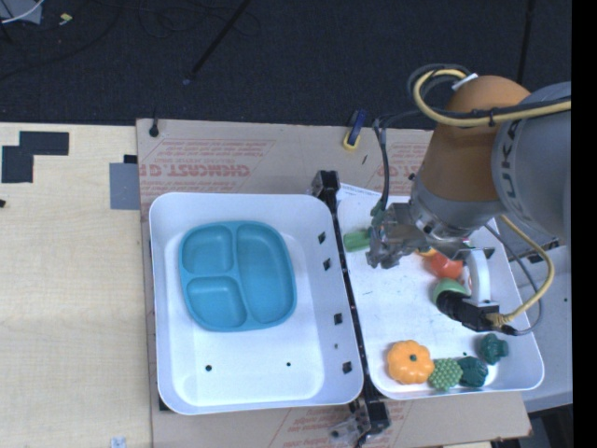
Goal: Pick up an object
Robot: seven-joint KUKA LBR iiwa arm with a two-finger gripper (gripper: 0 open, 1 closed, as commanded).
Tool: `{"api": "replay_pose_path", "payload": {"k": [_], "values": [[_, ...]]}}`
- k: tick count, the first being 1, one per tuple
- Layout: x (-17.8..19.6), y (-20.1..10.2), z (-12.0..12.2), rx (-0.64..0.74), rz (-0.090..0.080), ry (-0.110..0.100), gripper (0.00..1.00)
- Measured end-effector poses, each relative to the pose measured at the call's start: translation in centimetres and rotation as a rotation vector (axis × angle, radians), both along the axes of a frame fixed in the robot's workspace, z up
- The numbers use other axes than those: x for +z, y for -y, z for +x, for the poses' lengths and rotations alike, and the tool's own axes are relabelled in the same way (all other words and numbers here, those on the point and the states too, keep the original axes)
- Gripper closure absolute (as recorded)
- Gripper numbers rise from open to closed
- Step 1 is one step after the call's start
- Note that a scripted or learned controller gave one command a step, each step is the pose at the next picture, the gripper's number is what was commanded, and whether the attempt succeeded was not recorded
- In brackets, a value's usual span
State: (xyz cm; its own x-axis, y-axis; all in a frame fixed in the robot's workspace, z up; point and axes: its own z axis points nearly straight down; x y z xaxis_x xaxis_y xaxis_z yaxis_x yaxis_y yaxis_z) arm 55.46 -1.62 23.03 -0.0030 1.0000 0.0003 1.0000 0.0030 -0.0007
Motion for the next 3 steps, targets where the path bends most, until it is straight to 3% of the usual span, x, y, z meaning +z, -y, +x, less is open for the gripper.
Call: {"api": "replay_pose_path", "payload": {"k": [1,2,3], "values": [[0.7,-3.7,4.1,0.001,0.001,0.001,1.0],[-1.2,-7.5,6.7,0.0,0.0,-0.002,1.0],[0.7,-7.2,7.1,0.002,-0.001,-0.001,1.0]]}}
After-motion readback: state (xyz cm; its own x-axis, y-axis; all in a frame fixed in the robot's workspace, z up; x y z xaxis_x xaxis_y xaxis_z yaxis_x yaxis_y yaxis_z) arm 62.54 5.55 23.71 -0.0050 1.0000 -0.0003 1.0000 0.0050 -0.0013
